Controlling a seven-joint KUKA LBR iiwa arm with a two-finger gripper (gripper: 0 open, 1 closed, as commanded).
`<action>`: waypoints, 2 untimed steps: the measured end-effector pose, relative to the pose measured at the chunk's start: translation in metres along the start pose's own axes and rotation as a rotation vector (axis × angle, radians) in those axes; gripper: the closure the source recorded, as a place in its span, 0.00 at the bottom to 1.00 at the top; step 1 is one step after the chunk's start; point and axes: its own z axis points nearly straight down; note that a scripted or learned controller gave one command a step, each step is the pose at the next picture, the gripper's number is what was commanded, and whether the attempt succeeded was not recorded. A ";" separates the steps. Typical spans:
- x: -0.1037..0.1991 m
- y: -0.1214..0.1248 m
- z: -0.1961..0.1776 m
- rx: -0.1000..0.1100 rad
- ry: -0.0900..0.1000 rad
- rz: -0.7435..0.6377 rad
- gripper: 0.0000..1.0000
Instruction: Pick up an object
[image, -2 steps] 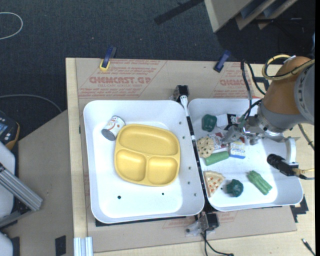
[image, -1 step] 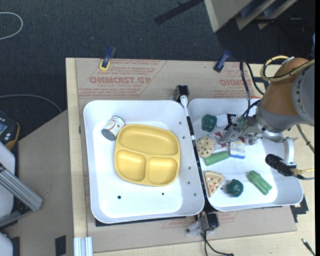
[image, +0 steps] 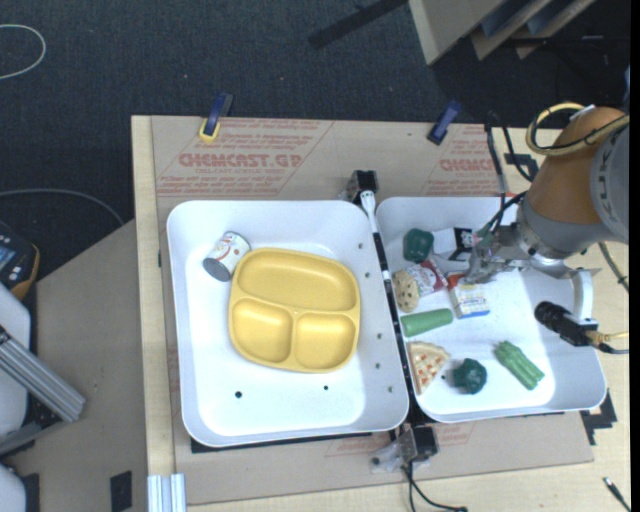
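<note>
Even, bright overhead light — the white bins (image: 200, 330) nearly glare, with soft shadows along their rims; the counter's (image: 300, 150) far edge looks slightly soft and grainy.

I see the worktop (image: 300, 150) topped with brown cardboard printed in red lettering, held by a yellow clamp (image: 213, 120) and a blue clamp (image: 443, 123) along its far edge. Dark carpet (image: 200, 50) surrounds it, with a thin white cable loop (image: 20, 50) lying at far left.
</note>
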 end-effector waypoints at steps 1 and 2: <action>0.005 -0.003 -0.046 0.009 0.000 0.000 1.00; 0.011 0.000 -0.091 0.008 0.000 -0.001 1.00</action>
